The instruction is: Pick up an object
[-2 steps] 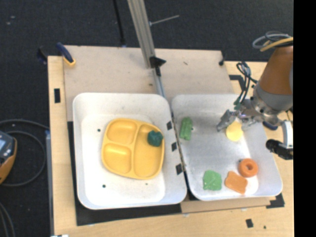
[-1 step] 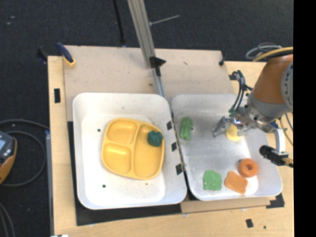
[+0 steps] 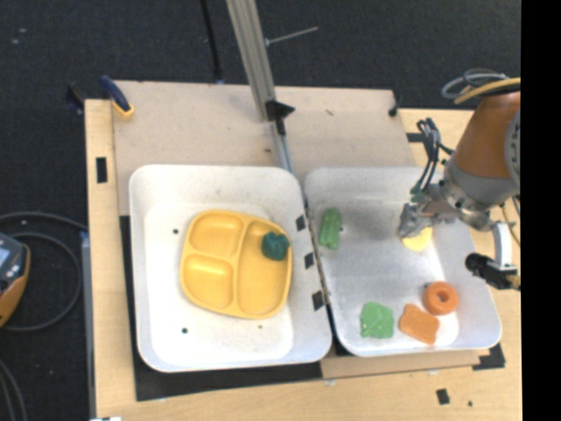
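- Two white bins are seen on the bench; the gripper [image 3: 415,226] is lowered into the right bin [image 3: 377,191], at its far right part.
- One yellow object [image 3: 418,239] is found directly beneath the gripper, touching or almost touching it, and is half covered by it; this is judged to be the target of the pick.
- Whether the gripper is spread wide, narrowed, or closed on the yellow object cannot be told, since the tip is blurred and seen from above.
- A failed grasp is judged the main risk: the yellow object sticks out toward the near side of the gripper, so it may be pinched off-centre and squeezed out, or pushed along the bin floor.
- A lift with nothing held is also possible if the closing is done above the object's widest part.
- Other items are placed well apart from the gripper: an orange ring [image 3: 441,297] and an orange block [image 3: 419,324] nearer the camera, a green piece [image 3: 377,320] to the near left, and a green object [image 3: 330,229] far to its left by the bin wall.
- Collision with these is judged unlikely.
- The arm [image 3: 487,152] is reached in from the right, with the orange band above the wrist and the wrist pointed steeply downward.
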`<state>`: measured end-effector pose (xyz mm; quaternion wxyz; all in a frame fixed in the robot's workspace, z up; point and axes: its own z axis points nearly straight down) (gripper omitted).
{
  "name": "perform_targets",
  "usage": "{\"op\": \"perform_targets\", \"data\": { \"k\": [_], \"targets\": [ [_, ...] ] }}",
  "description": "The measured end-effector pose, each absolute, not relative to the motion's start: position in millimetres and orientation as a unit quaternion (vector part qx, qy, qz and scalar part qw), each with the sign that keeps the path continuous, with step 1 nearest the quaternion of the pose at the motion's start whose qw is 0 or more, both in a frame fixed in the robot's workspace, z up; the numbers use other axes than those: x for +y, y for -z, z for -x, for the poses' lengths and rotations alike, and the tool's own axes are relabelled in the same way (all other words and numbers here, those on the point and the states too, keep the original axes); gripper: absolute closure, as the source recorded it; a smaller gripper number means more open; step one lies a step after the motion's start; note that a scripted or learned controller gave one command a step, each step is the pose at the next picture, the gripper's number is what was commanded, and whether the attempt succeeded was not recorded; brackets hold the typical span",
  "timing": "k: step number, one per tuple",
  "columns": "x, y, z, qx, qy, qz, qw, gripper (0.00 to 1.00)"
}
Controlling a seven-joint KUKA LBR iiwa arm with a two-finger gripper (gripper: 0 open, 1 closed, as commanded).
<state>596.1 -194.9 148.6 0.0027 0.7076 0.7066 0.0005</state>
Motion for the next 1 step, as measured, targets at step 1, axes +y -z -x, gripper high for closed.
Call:
{"op": "perform_targets", "data": {
  "k": [1],
  "targets": [
    [-189.6, -211.3, -597.2, 0.708, -0.0019, -0.706, 0.004, 1.00]
  ]
}}
